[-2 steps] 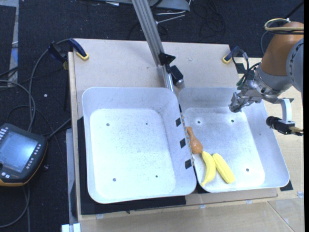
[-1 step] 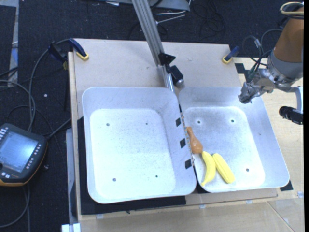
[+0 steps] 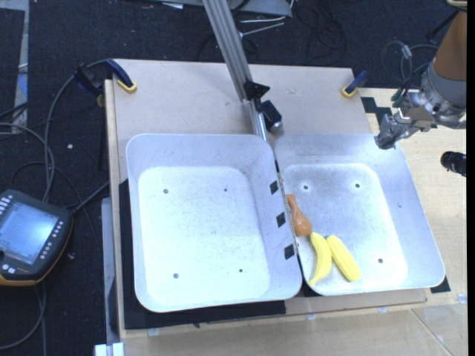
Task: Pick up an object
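You had the bench (image 3: 193, 99) with its two white bins laid out before you: the left bin (image 3: 141, 154) sat well away from the gripper on its far side, and the right bin (image 3: 415, 228) lay directly below and in front of it. The arm (image 3: 449, 73) reached in over the right bin's far right corner, and the gripper (image 3: 386, 138) hung above that corner's rim. At this size you could not tell whether it was spread or closed, and nothing showed held in it. The things to pick lay well apart from the gripper, diagonally across the right bin toward its near left side. A yellow banana (image 3: 320, 258) and a stubbier yellow piece (image 3: 344, 258) lay just beside each other, seemingly touching. A small orange-brown, pear-shaped thing (image 3: 299, 219) lay close against the wall between the bins, its lower end at the banana's top. By my reading you were in the approach step, with no grasp begun. The next move called for carrying the gripper across the bin toward that cluster and descending over one piece. The stubby yellow one looked easiest, lying farthest from the wall, though its neighbour crowded it.
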You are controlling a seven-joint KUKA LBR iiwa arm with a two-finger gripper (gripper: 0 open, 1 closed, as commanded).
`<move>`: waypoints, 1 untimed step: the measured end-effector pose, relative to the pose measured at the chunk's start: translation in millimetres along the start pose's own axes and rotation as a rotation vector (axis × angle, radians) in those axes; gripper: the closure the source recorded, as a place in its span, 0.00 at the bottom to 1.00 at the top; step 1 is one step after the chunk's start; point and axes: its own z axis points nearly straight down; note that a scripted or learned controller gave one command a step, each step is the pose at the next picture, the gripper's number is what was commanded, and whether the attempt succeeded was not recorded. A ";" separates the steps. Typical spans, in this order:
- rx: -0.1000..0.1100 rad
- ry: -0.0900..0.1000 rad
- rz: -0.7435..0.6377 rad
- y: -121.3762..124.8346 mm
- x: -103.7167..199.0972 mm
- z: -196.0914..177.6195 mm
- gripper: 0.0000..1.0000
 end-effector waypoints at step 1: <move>0.002 0.002 -0.005 -7.9 58.6 -7.0 1.00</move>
